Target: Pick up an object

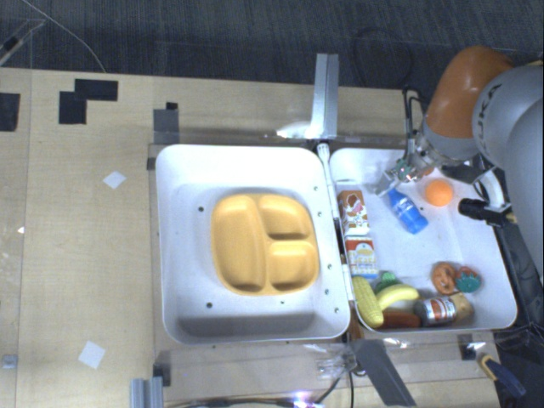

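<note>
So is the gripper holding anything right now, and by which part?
Cannot tell. The gripper sits at the upper end of the blue bottle in the right bin, but a grip isn't visible.

No wording we can read anywhere, printed carton [356,232] in the right bin [501,296] shows red and white label panels too blurred for us to make out, can [439,310] label likewise too small to read

A pale wooden tabletop [76,253] carries two shallow white bins side by side: the left bin [170,253] and the right bin [489,266]. Black tape patches [85,99] and small pale squares [114,178] mark its left part.
</note>
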Controlling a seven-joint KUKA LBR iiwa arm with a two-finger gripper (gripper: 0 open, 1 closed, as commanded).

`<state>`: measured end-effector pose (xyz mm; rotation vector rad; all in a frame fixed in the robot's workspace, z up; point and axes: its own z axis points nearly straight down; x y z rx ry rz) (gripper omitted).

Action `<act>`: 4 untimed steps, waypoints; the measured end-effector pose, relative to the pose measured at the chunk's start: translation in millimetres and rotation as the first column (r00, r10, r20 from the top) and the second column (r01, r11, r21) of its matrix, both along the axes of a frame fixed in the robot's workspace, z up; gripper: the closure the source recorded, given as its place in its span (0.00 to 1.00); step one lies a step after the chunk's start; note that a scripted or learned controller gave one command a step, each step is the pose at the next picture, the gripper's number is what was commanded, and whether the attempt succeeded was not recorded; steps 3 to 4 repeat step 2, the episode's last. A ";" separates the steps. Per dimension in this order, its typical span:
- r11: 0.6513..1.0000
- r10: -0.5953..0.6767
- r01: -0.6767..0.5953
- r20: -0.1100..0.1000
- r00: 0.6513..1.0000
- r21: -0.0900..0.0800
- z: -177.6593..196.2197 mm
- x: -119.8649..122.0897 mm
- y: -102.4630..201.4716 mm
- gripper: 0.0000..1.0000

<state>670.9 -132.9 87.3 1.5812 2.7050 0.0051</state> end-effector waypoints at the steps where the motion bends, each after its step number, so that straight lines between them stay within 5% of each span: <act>1: 0.915 -0.403 0.403 0.003 0.915 0.007 103.1 1.1 59.4 1.00; 4: 0.894 -0.449 0.449 -0.002 0.894 0.004 121.7 -0.6 43.7 1.00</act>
